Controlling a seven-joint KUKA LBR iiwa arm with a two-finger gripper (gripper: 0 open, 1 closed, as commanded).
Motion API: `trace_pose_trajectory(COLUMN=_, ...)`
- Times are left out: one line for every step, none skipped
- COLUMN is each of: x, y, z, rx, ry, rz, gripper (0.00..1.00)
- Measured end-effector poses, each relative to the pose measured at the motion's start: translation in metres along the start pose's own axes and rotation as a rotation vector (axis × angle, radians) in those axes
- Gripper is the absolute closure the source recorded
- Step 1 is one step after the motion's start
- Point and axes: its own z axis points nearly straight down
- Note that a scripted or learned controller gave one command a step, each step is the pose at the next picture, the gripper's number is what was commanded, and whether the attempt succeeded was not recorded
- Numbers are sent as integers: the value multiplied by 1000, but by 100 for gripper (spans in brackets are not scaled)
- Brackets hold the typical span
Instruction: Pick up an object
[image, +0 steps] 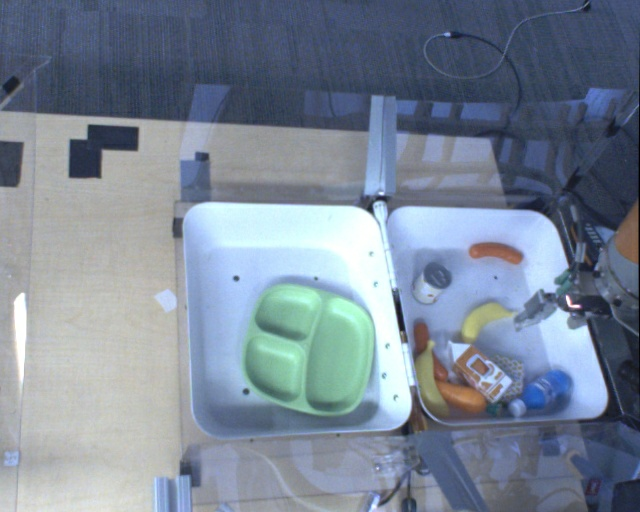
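- Fingers (530, 312) of the gripper (545, 303) reach in from the right side of the right bin (540, 228); one grey finger is plain to see, pointing down and left, but I cannot tell how far the pair stands open, and nothing shows between them.
- That finger's tip lies just beside the right end of a yellow banana (484, 319), which sits near the middle of the right bin; whether they touch is unclear.
- An orange sausage (496, 252) lies toward the bin's far side, well apart from the gripper.
- A small jar (432, 281) with a grey lid stands left of the banana, near the wall between the bins.
- Along the bin's near left corner a second yellow banana (428, 380) lies lengthwise, with an orange carrot (462, 396) against it.
- A small orange and white box (483, 371) rests above the carrot, in the same cluster.
- A clear bottle (540, 392) with a blue label lies on its side at the near right, below the gripper.
- The left bin (215, 300) holds a green divided plate (310, 348) with three compartments, set toward its near side.
- Both bins sit on a pale wooden bench (90, 300).
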Motion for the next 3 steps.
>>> trace_pose_trajectory(x=82, y=24, z=99, rx=-8, ry=0, rz=-38, gripper=0)
trace_pose_trajectory(x=83, y=26, z=87, rx=-13, ry=2, rz=-39, gripper=100)
trace_pose_trajectory(x=203, y=-9, z=-22, rx=-3, ry=2, rz=-156, gripper=100)
